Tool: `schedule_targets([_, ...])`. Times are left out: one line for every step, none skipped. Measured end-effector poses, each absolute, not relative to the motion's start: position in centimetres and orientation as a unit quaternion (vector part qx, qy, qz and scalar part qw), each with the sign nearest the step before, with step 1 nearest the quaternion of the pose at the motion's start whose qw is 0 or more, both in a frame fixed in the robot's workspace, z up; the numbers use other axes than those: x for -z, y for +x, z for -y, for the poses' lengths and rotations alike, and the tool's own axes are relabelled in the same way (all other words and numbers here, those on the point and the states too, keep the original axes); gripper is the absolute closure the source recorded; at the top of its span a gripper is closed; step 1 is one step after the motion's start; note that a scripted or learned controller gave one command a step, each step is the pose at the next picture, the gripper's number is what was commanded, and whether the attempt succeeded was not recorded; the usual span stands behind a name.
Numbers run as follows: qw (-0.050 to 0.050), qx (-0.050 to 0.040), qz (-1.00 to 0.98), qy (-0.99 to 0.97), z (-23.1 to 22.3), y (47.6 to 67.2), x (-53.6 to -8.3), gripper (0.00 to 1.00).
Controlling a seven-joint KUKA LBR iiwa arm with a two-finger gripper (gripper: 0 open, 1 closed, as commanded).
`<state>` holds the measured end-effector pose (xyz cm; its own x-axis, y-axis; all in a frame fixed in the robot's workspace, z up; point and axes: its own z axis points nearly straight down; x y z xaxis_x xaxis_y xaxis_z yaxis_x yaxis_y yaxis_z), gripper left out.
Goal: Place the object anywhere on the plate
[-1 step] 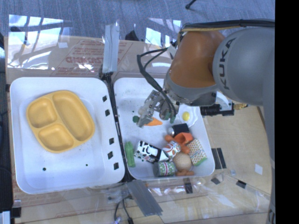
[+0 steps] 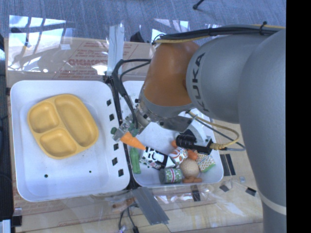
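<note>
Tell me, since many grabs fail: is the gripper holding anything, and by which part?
It cannot be told. The gripper sits by the carrot's thick end at the right bin's left edge, but no grasp on it shows.

Robotics lab: KUKA arm point(image 2: 214, 76), white bins point(image 2: 19, 130), taped bench, cables.

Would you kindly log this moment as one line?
plate: left bin, bare | carrot: at divider, by tool | grasp: unclear | other toys: right bin
</note>
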<state>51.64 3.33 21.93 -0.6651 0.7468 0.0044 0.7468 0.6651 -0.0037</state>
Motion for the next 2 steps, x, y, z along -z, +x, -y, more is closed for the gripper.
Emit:
schedule_targets([0.001, -0.0003, 0.871, -0.492, -9.71, 56.41, -22.66, 1.00])
schedule_targets([0.001, -0.0007, 0.870, -0.493, -9.59, 56.42, -22.66, 0.00])
